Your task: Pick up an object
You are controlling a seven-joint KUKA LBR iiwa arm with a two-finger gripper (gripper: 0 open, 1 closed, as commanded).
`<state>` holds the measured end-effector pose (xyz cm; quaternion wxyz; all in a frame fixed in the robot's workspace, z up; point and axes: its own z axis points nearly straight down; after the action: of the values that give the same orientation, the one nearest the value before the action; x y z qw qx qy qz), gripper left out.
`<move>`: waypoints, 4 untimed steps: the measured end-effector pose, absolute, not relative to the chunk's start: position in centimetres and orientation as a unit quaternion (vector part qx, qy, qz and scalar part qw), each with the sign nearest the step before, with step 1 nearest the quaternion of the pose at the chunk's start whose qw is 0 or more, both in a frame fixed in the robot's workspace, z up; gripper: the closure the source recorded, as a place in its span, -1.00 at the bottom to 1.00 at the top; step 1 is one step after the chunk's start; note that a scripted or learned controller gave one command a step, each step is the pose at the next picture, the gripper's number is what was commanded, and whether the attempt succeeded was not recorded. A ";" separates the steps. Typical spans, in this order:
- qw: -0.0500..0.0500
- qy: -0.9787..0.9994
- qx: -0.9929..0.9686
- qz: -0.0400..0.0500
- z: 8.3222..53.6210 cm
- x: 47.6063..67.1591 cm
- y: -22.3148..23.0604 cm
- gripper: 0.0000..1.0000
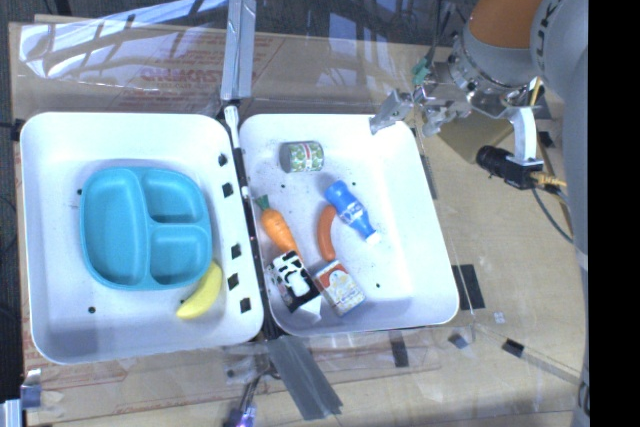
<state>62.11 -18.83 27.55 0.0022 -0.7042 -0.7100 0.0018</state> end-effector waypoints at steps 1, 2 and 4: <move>0.001 -0.687 -0.726 0.001 13.2 60.0 -20.9 -1.00; 0.002 -0.713 -0.701 0.001 9.1 54.5 -16.2 -1.00; -0.002 -0.732 -0.681 -0.001 10.3 48.6 -13.0 1.00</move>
<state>48.63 -13.05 10.28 -0.0020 -0.6811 -0.7322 -0.0013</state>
